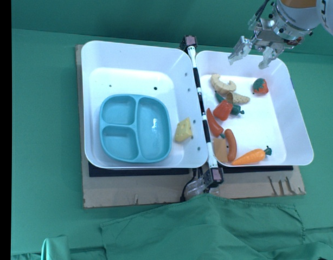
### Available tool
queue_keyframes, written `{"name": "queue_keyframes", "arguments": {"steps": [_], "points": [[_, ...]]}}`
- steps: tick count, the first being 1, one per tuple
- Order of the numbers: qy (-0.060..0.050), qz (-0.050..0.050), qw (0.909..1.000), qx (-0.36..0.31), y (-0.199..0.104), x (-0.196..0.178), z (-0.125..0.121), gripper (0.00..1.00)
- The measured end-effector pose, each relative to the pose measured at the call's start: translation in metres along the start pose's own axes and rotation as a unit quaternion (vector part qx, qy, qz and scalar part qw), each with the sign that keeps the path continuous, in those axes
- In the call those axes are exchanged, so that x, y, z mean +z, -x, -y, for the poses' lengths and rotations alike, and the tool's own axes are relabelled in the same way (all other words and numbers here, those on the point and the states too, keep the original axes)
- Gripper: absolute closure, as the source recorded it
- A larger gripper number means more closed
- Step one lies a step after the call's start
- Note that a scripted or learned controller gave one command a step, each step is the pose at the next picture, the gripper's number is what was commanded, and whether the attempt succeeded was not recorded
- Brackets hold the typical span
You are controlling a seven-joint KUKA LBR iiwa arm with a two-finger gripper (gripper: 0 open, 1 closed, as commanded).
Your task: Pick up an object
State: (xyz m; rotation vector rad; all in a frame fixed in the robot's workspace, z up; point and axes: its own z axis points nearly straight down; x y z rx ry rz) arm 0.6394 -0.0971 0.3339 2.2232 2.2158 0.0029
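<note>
My gripper point(252, 55) hangs over the far rim of the right bin point(296, 129), open, with nothing between its fingers. Below it in that bin lie a strawberry point(259, 86), a tan banana slice point(224, 84), a red pepper point(224, 110), a red chili point(213, 123), a sausage point(230, 144), a tan round piece point(221, 149) and a carrot point(253, 156). The strawberry is the nearest, just below the right finger point(266, 57). A yellow cheese wedge point(183, 130) rests in the left bin point(134, 64).
A blue three-part plate point(135, 128) lies in the left bin beside the cheese. A black and white divider bar point(201, 107) runs between the bins. Crumpled green cloth point(210, 229) lies in front of the bench board.
</note>
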Motion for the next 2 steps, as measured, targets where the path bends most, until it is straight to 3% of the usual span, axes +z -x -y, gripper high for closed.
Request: {"name": "queue_keyframes", "arguments": {"steps": [1,2], "points": [[-0.002,0.002,1.0000,0.003,0.069,0.067,-0.029,0.00],[0.004,0.003,1.0000,0.002,0.065,0.048,-0.030,1.00]]}}
